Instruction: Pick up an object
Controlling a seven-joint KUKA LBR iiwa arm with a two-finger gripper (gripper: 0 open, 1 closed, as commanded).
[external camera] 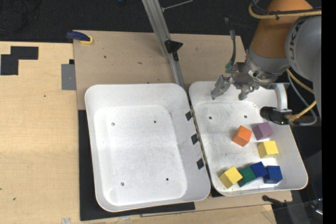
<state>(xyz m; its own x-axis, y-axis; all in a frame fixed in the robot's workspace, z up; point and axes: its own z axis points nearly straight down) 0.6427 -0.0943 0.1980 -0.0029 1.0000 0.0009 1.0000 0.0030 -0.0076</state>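
So the tool (231,89) is hanging over the far end of the right bin (210,93), fingers spread fairly wide with nothing between them, up near the back rim. All the stuff to grab sits well apart from it, toward the near end of that same bin. Closest is the orange block (242,135), sitting by itself and turned a bit on the diagonal, with the purple block (262,129) just beside it and a yellow block (268,148) below that. Then there's a tight huddle by the near rim: another yellow block (230,176), a green block (246,174), and two blue blocks (266,171), looking like they touch each other. My guess is these are light, stiff little cubes, probably wood or plastic, nothing fragile, maybe a bit slick on the faces. I'd go for the orange one since it has free space around it; pinch two opposite flat sides, which means turning the fingers to match its angle. The left bin (105,94) and the tabletop (121,57) don't matter here.
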